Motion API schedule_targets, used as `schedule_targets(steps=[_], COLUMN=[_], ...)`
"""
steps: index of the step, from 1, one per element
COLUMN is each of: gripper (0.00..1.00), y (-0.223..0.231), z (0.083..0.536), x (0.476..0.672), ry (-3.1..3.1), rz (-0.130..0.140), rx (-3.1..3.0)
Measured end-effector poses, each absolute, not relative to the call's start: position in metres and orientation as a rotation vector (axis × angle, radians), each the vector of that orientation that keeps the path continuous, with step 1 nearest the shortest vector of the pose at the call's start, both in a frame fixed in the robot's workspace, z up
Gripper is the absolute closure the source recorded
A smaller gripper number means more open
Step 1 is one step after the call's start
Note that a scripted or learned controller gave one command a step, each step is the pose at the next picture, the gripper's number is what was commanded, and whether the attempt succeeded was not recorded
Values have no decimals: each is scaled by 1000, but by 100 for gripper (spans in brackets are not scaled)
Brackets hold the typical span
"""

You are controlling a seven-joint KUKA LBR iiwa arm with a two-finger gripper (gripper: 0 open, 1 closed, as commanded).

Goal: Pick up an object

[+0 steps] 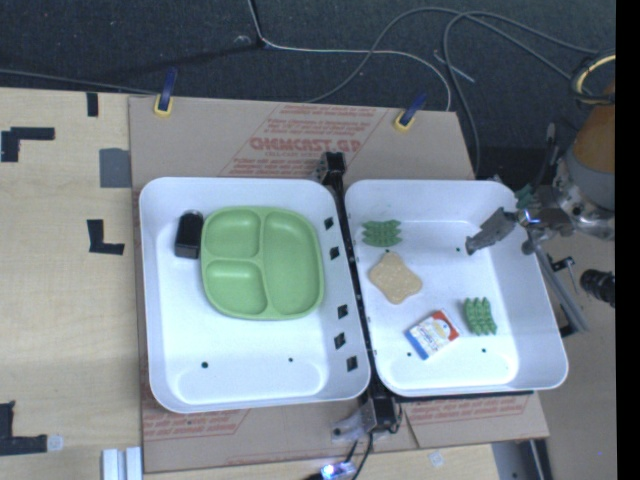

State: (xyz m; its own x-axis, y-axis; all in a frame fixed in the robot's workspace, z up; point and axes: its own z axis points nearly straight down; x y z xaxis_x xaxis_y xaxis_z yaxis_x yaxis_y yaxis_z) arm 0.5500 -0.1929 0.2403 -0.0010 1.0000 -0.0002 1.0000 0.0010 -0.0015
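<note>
The right bin [520, 368] holds a tan bread-shaped piece [395, 278], a green ridged piece [381, 233] near its far left, another green ridged piece [480, 315] and a small white, red and blue packet [432, 335]. My gripper [490, 233] hangs over the right bin's far right part, tilted, with nothing between its fingers. It is well apart from all four objects. The grey arm with its orange band [600, 143] comes in from the right edge.
The left bin [165, 358] holds a green divided plate [263, 263] and a small black block [188, 235] beside it. Black clips [340, 313] join the two bins along the middle. Cables trail across the dark floor behind the bench.
</note>
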Motion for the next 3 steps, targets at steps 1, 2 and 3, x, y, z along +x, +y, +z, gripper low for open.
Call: schedule_targets(steps=[1, 2, 3], gripper=[0, 0, 0], y=[-196, -203, -202], z=[190, 136, 84], x=[558, 565, 565], ry=[-2220, -2220, -2226], rz=[6, 6, 2], rx=[-2218, -2218, -2221])
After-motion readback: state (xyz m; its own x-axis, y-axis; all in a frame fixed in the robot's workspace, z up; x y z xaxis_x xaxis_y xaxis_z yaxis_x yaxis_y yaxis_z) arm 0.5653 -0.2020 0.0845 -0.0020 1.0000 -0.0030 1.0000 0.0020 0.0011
